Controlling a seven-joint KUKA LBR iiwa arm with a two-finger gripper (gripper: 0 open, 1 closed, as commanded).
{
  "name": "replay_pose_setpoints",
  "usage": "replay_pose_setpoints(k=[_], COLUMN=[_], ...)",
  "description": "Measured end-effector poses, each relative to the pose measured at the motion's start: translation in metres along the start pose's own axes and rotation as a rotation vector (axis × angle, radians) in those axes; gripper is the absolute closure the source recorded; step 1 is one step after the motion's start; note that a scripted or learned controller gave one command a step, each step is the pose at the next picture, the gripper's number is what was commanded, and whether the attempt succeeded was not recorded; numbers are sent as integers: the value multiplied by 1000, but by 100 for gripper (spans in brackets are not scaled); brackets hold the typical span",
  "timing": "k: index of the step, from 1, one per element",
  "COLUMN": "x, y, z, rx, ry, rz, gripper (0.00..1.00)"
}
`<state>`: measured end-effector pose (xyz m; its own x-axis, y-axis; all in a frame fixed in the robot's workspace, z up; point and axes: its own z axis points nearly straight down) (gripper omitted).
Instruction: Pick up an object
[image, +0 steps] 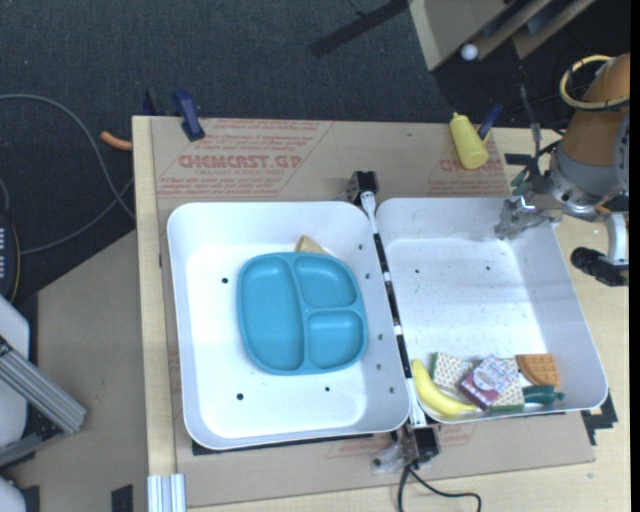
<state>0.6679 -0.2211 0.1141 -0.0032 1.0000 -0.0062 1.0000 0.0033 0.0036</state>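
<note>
Several small objects lie bunched in the near corner of the right bin (470, 270): a yellow banana (435, 393), a checkered packet (450, 369), a pink and white packet (491, 378), a brown waffle-like piece (538, 368) and a green-handled item (537, 399). My gripper (513, 217) hangs low over the far right corner of that bin, well away from the pile, with nothing seen in it. The grey arm with its orange band (598, 90) rises behind it at the upper right.
The left bin (200, 240) holds a blue divided plate (300, 310) with a tan scrap (310, 243) peeking out behind it. A yellow clamp (467, 141) and a blue clamp (187, 114) sit on the board's far edge.
</note>
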Motion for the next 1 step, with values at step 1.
replay_pose_setpoints(k=[1], x=[0], y=[1], z=[-11], rx=[-3], ry=[-3], rz=[-1], gripper=[100])
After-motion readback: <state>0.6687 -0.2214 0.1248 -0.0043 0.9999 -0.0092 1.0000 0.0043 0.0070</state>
